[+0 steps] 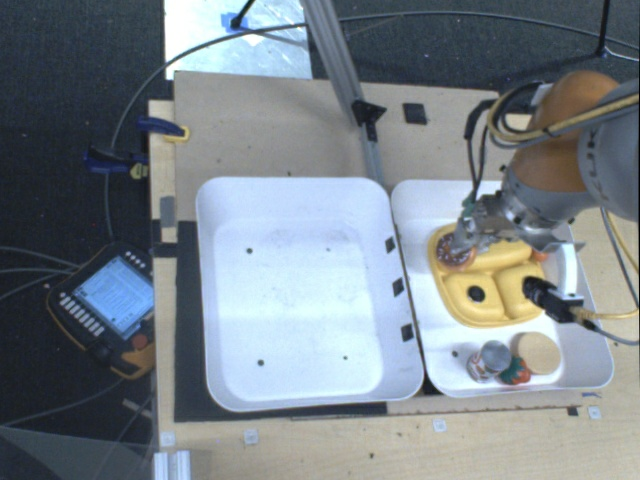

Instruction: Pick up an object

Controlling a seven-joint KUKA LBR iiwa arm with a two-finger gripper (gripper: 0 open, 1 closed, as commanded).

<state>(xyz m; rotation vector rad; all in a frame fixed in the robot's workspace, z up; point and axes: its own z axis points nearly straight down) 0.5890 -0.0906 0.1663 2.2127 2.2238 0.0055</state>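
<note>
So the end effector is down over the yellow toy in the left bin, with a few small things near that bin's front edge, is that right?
Not quite: it is the right bin, not the left. The camera view shows the end effector down over the yellow toy there, and the small things lie near that same bin's front edge.

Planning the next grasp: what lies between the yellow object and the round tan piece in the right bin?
Bare white bin floor, per the camera view, separates the yellow object from the tan piece.
</note>
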